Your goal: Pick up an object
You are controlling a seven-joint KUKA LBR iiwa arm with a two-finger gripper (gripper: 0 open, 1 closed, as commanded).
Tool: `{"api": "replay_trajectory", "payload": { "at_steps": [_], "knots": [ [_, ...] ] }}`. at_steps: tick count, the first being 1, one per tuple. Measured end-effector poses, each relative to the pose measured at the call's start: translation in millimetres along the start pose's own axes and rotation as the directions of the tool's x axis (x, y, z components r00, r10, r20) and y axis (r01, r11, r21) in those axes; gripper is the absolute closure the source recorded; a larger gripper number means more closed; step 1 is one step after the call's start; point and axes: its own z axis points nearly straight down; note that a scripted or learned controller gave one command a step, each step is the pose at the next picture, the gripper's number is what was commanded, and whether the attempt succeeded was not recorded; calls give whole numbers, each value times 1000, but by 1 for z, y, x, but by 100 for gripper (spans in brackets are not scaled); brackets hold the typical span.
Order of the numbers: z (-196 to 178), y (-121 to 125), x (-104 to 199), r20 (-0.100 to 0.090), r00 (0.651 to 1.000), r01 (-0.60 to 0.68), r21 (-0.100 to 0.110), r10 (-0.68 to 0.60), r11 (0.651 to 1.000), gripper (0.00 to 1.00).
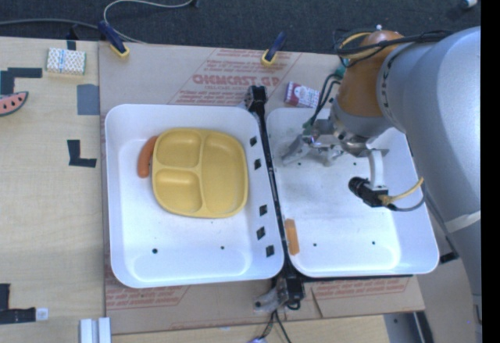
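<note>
From my seat the left bin (125,255) holds a yellow divided plate (200,172), and an orange sausage-shaped piece (144,158) peeks out from under the plate's left edge, touching it. Moving right, a small orange piece (291,235) lies in the right bin (406,255), hard against its left wall near the divider — the nearest thing to the arm. To take it cleanly I'd come straight down with the fingers set along the wall rather than across it, since the wall leaves room on one side only; a shallow approach would likely just push it along the wall. The sausage would need the plate shifted first, so I'd leave it.

Further right, the gripper (301,148) hangs low over the upper part of the right bin. I see metal parts splayed toward the left, but I cannot tell how wide they stand, and I see nothing held there.
</note>
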Motion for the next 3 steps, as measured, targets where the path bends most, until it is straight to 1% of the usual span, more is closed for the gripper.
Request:
{"api": "replay_trajectory", "payload": {
  "at_steps": [1, 2, 3],
  "knots": [
    [-10, 1, 0, 1, 1000, 0, -2, 0, 1000, 100],
    [-99, -82, 61, -3, 1000, 2, 1, -2, 1000, 100],
    [-98, -82, 60, -2, 1000, 1, 3, -1, 1000, 0]
  ]
}}
